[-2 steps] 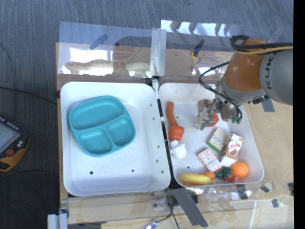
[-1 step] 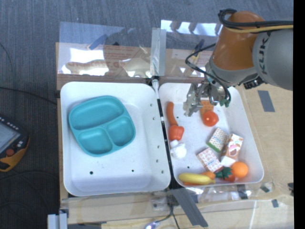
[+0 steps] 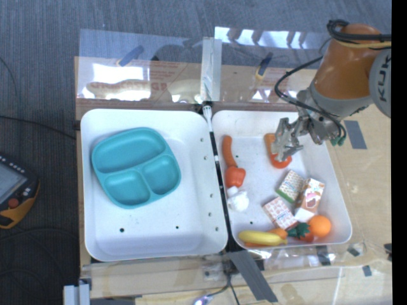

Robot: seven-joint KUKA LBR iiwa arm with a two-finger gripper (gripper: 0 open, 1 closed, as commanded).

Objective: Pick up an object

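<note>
Here the metal tool (image 3: 284, 142) hangs over a curved orange-red piece (image 3: 275, 158).

left bin (image 3: 102, 234): teal 3-compartment tray (image 3: 135, 166) | floor left: black-orange device (image 3: 13, 192)

Grey carpet floor (image 3: 127, 5) surrounds the wooden bench (image 3: 365, 170).

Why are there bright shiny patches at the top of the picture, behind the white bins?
In the camera view, light glares off the clear plastic sheet behind the two shallow white bins, washing out detail there; the teal divided plastic tray stays evenly lit, and the two-finger gripper looks slightly soft.
</note>
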